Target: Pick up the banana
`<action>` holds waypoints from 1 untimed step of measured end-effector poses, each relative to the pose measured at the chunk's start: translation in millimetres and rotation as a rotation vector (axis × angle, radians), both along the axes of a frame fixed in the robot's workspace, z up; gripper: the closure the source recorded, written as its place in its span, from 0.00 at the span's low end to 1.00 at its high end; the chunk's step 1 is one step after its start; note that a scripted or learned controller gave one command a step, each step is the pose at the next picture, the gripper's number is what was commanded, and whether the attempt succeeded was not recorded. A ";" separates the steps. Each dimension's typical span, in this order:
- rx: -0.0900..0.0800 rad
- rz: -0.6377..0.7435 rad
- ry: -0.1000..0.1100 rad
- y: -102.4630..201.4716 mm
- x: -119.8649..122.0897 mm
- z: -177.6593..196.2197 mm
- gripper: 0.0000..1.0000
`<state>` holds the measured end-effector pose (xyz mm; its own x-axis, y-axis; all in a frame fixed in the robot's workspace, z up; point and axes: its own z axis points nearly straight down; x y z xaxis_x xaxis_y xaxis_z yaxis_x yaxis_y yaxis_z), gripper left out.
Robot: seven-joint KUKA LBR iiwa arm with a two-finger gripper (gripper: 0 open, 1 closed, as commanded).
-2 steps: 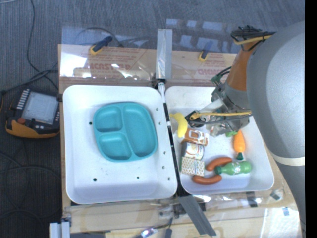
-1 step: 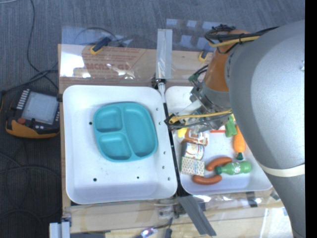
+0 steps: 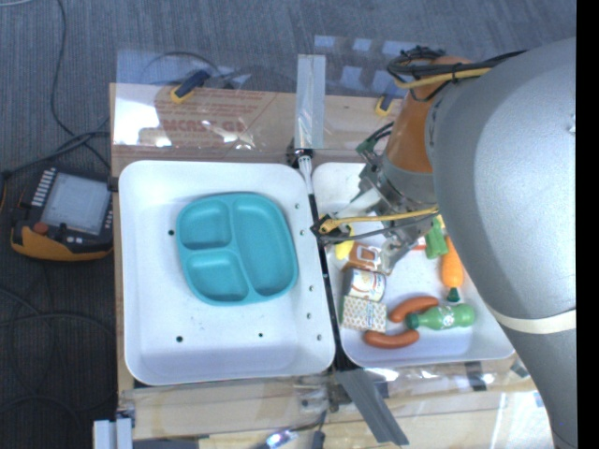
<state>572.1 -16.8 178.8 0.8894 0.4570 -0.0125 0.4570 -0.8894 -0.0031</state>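
Observed gripper (image 3: 395,241) low over right bin (image 3: 339,183), in its upper middle part, at the end of the grey arm (image 3: 505,185) entering from the right. Cannot tell whether open or closed (working end masked by wrist hardware from this angle). Nothing seen held.

Located banana (image 3: 344,249) in the same bin, close against the left wall, on the bin floor. Only a short yellow portion visible, rest covered by gripper hardware above it. Placed just to the left of the gripper and slightly below it in the view. Contact between the two not determinable.

Noted further contents of right bin:
- printed packet (image 3: 366,283) directly below the banana, touching or nearly so
- second packet (image 3: 363,314), patterned, just below the first
- carrot (image 3: 452,269) to the right of the gripper, lying roughly along the arm's edge
- green bottle (image 3: 447,318) on its side near the lower right corner
- red sausage (image 3: 413,307) just left of the bottle
- second sausage (image 3: 390,339) along the lower wall

Recorded in left bin (image 3: 150,325): one teal divided plate (image 3: 234,248), roughly central, flat, well apart from the gripper.

Logged off the bench, on the floor at far left: handheld pendant (image 3: 61,211) with screen and orange casing.
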 end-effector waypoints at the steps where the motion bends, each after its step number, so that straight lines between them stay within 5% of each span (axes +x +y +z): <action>1: 0.002 0.036 -0.001 -89.8 -22.9 -9.5 0.00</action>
